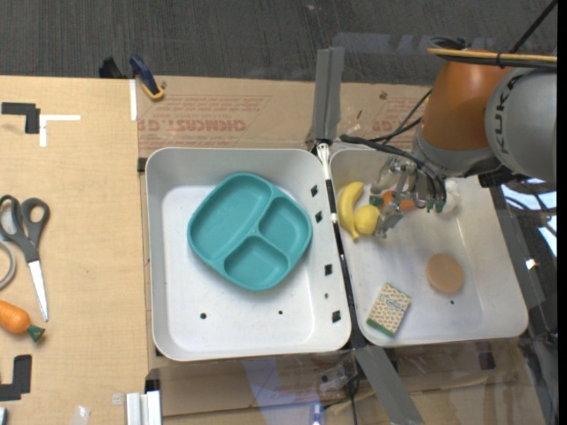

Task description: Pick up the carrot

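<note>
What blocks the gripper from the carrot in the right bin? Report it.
Nothing visible does. The gripper is already right at the carrot. The banana lies close beside them, toward the wall between the bins, not between them.

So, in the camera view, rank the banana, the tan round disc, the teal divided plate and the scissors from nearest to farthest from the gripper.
1. Banana: right bin, just left of the gripper.
2. Tan round disc: right bin, below the gripper toward the front.
3. Teal divided plate: left bin, across the divider.
4. Scissors: on the wooden bench, far left.
</note>
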`<state>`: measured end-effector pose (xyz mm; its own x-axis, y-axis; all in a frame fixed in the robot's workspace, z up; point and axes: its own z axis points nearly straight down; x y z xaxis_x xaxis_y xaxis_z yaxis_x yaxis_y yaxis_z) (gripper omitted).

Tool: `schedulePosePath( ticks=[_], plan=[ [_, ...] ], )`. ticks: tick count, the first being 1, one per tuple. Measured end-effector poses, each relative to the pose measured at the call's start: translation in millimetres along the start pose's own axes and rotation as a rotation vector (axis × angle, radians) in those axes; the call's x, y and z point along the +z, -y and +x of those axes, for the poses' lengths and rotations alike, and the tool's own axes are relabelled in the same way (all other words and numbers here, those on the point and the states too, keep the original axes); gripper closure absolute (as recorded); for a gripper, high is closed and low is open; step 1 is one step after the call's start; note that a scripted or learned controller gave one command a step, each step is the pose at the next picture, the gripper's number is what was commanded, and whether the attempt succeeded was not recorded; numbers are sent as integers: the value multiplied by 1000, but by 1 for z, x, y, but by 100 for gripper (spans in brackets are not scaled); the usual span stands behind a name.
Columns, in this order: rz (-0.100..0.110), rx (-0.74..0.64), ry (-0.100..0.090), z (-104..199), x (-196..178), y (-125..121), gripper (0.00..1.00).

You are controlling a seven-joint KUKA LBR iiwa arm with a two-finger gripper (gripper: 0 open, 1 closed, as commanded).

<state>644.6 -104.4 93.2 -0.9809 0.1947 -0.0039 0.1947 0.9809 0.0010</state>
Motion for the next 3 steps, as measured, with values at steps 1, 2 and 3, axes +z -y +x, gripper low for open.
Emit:
schedulePosePath(
  ticks=[1,2,3],
  plan=[
    [0,79,2,-11,-1,5,0],
    [1,77,9,-13,-12,5,100],
    [1,225,0,38,-99,-48,100]
  ],
)
